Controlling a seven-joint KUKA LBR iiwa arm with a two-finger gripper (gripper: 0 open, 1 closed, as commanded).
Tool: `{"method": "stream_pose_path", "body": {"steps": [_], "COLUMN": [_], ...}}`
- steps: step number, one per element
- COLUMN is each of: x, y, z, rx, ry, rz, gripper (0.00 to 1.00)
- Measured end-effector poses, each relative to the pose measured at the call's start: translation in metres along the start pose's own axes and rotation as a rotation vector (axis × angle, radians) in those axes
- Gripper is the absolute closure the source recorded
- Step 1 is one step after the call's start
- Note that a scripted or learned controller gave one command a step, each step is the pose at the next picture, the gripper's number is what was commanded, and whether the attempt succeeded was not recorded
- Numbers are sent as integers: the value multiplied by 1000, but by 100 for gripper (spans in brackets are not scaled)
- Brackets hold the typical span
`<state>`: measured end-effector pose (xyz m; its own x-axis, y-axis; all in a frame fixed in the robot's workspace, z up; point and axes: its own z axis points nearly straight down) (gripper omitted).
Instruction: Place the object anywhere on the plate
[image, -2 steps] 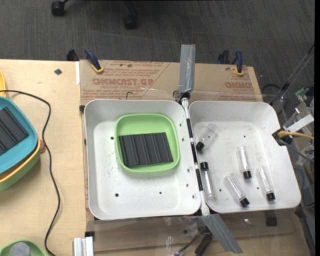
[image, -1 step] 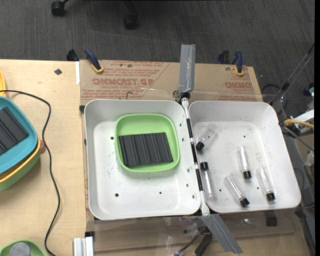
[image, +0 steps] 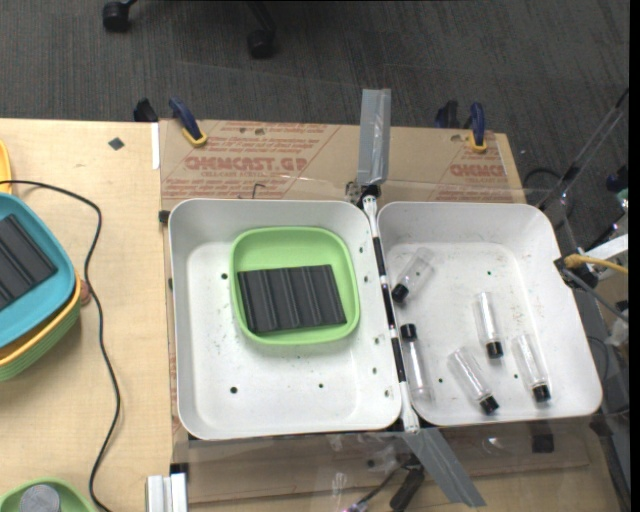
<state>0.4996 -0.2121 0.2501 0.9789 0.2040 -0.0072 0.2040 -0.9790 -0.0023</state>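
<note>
A green plate (image: 293, 286) sat in the left bin (image: 200, 400) at the middle of the frame, with a dark ribbed mat (image: 292, 298) lying on it. Five clear tubes with black caps lay in the right bin (image: 570, 400): one (image: 411, 274) near its upper left, one (image: 412, 358) along its left wall, and three (image: 488, 324) (image: 472, 380) (image: 531, 367) toward the lower right, all well apart from the plate
</note>
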Motion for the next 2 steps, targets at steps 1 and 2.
{"method": "stream_pose_path", "body": {"steps": [1, 2], "x": [-18, -24], "y": [-13, 6], "z": [6, 8], "rx": [0, -1], "ry": [1, 1], "rz": [7, 7], "gripper": [0, 0]}}
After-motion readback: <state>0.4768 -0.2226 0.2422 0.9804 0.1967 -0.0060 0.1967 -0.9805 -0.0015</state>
